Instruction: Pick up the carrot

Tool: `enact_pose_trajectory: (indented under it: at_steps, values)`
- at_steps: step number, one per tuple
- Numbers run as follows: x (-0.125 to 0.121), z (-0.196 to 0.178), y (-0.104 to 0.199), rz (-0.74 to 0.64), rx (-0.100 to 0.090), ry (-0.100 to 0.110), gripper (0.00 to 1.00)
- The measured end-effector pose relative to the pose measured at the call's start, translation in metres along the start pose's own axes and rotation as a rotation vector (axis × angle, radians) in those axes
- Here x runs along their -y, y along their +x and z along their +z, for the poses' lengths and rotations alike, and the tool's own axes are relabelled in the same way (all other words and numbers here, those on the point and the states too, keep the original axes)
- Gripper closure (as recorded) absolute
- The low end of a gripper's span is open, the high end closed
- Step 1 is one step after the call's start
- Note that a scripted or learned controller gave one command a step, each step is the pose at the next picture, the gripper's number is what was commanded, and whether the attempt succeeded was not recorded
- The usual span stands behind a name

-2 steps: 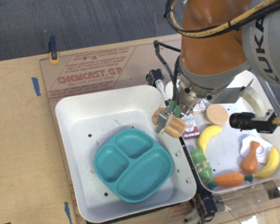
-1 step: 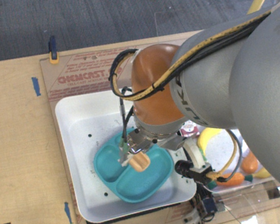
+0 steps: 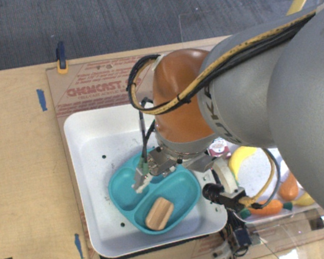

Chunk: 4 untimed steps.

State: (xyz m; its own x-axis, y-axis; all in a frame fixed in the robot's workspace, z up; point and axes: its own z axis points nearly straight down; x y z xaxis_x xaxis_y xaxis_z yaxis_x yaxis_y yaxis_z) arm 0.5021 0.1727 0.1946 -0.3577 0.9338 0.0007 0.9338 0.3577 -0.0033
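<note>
I count two white bins on my bench. The left bin point(image 3: 91, 169) sits in full view, and I take it as my landmark. Inside it, toward its near right corner, lies one teal two-part dish point(image 3: 123, 191). One tan block, perhaps a piece of bread point(image 3: 158, 213), rests in the dish's nearer compartment.

My arm point(image 3: 266, 88) reaches in over the left bin's right wall, orange band point(image 3: 179, 101) above the wrist. The gripper point(image 3: 141, 182) hangs over the dish's farther compartment, tips down at the teal surface. I cannot tell how far the claw is spread, and I see nothing between its tips.

The one carrot point(image 3: 267, 207) lies outside the left bin, just past its right wall in the second bin point(image 3: 300, 210), near that bin's front edge, orange with a green end. Beside it I make out one yellow and white rounded thing point(image 3: 250, 169) and one orange piece point(image 3: 288, 187), both partly hidden under the arm.
</note>
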Motion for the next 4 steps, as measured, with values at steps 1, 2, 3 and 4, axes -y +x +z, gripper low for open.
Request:
enact_pose_trajectory:
  at_steps: [1,2,3,4]
  values:
    - [0.033,0.094,-0.038,0.056,0.002,-0.012,0.0]
    - [0.009,-0.049,-0.111,0.109,0.006,-0.017,0.0]
    - [0.046,-0.092,-0.185,0.033,0.009,-0.01,0.0]
    - [0.086,-0.161,-0.208,0.0,0.008,-0.011,0.0]
